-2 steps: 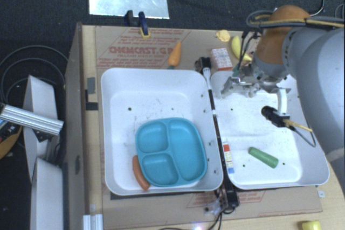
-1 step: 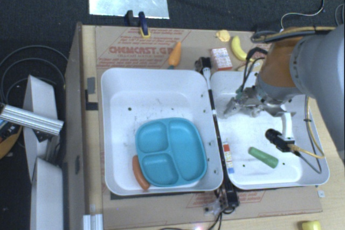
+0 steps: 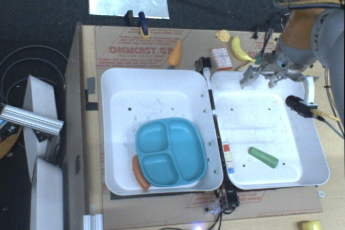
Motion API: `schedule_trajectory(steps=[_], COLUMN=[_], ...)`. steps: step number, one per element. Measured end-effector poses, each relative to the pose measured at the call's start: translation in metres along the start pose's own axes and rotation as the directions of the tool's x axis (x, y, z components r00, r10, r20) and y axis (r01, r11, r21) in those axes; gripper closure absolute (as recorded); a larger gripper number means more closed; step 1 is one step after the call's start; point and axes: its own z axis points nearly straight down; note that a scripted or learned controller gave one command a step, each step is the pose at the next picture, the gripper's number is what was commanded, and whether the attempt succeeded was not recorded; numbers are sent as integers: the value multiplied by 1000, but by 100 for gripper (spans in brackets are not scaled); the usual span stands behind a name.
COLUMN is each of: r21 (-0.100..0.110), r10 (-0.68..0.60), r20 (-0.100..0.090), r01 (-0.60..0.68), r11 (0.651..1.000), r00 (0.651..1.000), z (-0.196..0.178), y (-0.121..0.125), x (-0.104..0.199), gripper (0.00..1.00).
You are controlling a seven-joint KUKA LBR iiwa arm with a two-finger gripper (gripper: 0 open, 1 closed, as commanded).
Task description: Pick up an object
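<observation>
Jaws spread apart with nothing between them, the gripper (image 3: 261, 76) hovers at the right bin (image 3: 302, 175) upper edge, green object (image 3: 263, 157) lower right

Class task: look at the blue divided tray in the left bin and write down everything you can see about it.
The light blue, three-compartment tray looks like smooth plastic, with rounded corners and raised dividers: two smaller sections along its upper side and one larger section below. It lies flat and right side up, turned slightly askew, in the lower middle of the left white bin. Its compartments hold nothing visible. An orange sausage-shaped object lies against its lower-left edge, apparently touching it.
</observation>
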Motion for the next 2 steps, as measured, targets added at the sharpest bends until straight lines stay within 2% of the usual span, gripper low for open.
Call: schedule_trajectory(steps=[1, 2], r21=[19, 19], r10=[7, 7], r20=[-4, -7], r01=[-6, -7], r11=[1000, 1000], r00=[1000, 1000], z=[77, 82], y=[-48, -159], x=[-25, -8], gripper=[0, 0])
